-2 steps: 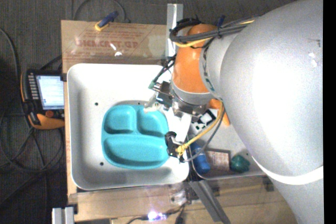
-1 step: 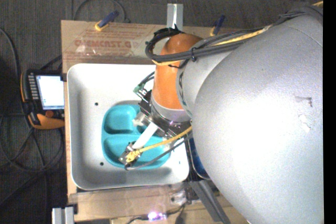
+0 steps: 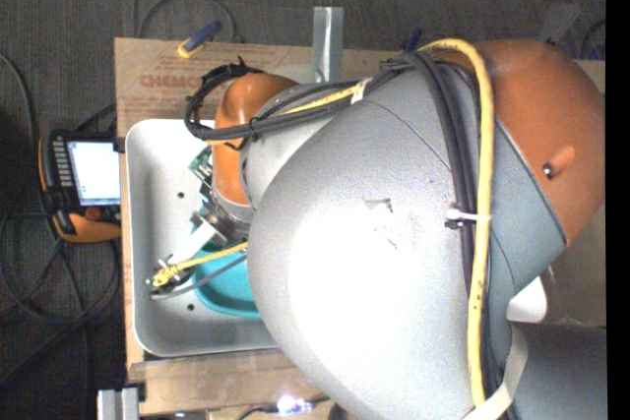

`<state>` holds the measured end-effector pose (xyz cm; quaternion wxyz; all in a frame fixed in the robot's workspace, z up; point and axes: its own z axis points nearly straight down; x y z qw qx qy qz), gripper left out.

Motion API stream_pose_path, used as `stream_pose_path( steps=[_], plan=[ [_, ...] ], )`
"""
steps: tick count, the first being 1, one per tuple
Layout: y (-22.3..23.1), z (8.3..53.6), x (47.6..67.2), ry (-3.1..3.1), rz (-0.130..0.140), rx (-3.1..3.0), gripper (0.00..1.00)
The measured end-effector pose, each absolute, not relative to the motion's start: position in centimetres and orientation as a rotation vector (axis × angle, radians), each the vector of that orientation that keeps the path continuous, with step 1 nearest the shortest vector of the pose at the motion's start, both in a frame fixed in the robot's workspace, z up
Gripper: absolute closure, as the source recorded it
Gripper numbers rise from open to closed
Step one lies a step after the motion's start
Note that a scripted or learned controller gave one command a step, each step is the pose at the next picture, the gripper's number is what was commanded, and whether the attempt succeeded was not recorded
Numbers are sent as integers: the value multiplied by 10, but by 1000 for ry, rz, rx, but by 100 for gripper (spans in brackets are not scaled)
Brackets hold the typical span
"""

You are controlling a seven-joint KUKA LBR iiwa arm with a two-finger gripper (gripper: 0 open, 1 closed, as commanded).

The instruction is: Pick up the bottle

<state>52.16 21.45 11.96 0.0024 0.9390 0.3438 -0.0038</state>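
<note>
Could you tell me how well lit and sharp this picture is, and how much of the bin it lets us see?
In the camera view, lighting is even and soft; the grey arm sits close to the lens, looks slightly soft, and hides most of the bench. The white bin is bright but not blown out. A teal object shows partly beneath the arm. The handheld screen at left glows overexposed.

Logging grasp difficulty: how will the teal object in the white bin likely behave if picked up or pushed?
The teal object looks smooth, so probably rigid and somewhat slippery. Its visible edge is curved, so it may roll or slide on the bin floor. The arm hides most of it, leaving weight unclear.
</note>
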Motion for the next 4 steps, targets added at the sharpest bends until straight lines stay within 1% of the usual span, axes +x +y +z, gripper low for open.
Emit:
stream_pose_path(
  steps=[1,2,3,4],
  plan=[
    [234,239,482,992,-9,2980,0],
    [234,379,484,604,-3,3080,0],
    [232,315,500,950,-8,2989,0],
    [233,264,483,374,-6,3116,0]
  ],
)
